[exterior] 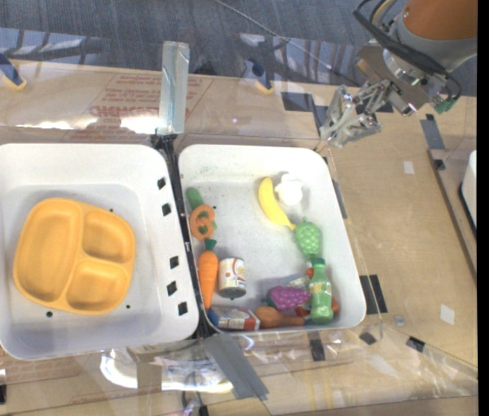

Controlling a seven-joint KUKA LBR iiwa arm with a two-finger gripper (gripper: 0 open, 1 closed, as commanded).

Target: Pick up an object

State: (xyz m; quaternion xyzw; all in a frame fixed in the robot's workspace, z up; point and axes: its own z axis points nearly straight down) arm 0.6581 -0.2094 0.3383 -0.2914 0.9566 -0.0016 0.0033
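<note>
Brown desk [400,258] under clear film and grey tape, dark carpet beyond its far edge. Gripper [348,118] above the desk just past the far right corner of the right bin [335,232], apart from everything in it; nothing between the fingers [338,111], though whether spread or closed cannot be told from the tangle of metal. Orange band [440,3] and grey wrist up at the top right.

Nearest below, inside the right bin: yellow banana [270,203] touching a small white object [290,192]. Further toward the near wall, a green bumpy vegetable [308,238], a green bottle [319,291], a purple grape bunch [288,297]. Along the left wall, an orange-and-green ring-shaped toy [200,218], then a carrot [208,273] lying lengthwise, with a small can [231,277] just beside it. Brown item and a packet crowded in the near corner, too small to name.

Left bin [10,172] touching the right one, holding a yellow divided tray [73,256] with three compartments.
</note>
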